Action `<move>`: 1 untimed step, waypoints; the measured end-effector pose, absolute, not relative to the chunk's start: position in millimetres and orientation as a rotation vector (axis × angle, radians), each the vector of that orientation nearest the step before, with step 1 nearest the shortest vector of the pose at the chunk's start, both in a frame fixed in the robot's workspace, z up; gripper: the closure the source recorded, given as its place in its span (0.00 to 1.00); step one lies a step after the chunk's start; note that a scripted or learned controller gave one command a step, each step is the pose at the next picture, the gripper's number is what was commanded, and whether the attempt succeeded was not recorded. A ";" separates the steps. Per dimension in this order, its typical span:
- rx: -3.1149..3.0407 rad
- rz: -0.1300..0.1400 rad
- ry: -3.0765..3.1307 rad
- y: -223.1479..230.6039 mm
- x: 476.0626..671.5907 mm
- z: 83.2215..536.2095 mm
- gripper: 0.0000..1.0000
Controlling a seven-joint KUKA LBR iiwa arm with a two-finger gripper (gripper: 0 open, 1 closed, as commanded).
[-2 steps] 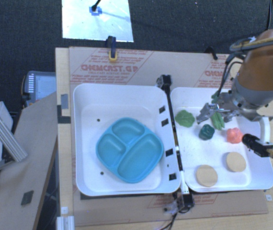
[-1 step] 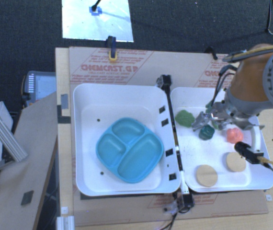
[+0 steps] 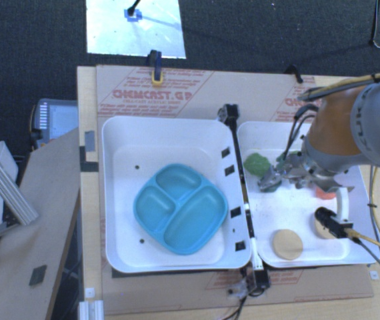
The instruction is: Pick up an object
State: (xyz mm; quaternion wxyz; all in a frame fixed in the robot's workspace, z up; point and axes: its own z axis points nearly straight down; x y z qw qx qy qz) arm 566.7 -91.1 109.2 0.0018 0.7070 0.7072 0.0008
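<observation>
While my pincer [image 3: 270, 181] is hovering low in the right white bin [image 3: 263, 135], grip state impossible to tell, I am judging the lumpy green soft-looking object [image 3: 257, 163] just beside it as light, squashy, and best pinched across its middle.

Red print "CHEMCAST GP" reads on the protective sheet [image 3: 197, 85] under the bins, at 12 o'clock from the left bin [image 3: 120, 135]. Smaller print is illegible.
</observation>
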 end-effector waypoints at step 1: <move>2.222 -0.001 2.223 -90.8 567.0 83.5 0.00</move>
